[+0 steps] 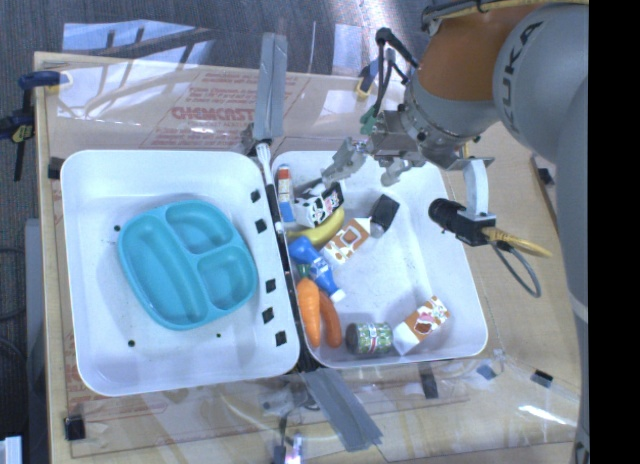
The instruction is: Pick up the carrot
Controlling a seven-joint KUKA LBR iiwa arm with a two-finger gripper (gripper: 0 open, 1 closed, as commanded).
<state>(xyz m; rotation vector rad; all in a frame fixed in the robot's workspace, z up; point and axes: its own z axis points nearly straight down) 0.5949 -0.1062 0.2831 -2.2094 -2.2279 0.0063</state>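
A: Nearest the lens, at six o'clock in the right white plastic bin [462, 282], lies the orange tapered carrot [318, 315], lengthwise against the bin's left wall, just beside a small green-labelled round can [369, 337] on its three o'clock side.

B: What else crowds it?

A: A blue plastic bottle [313, 264] touches its far end at twelve o'clock; a small red-and-white carton [423, 322] sits beyond the can. Further up are a yellow banana [325, 229], a brown-and-white patterned carton [347, 241] and a black block [384, 213]. The left white bin [90, 352] holds a turquoise divided plate [187, 262].

B: How should the carrot handle?

A: Probably a light, stiff toy with a smooth, rounded skin, so it may roll or slip. I'd pinch across its thick middle, fingers at three and nine o'clock, though the wall leaves little room on the nine o'clock side.

B: And the arm?

A: The grey arm with its orange band [480, 22] leans in from two o'clock, wrist tilted towards the bin's far left corner. The two-finger gripper [345, 164] hangs above the banana, well apart from the carrot, fingers spread and nothing between them.
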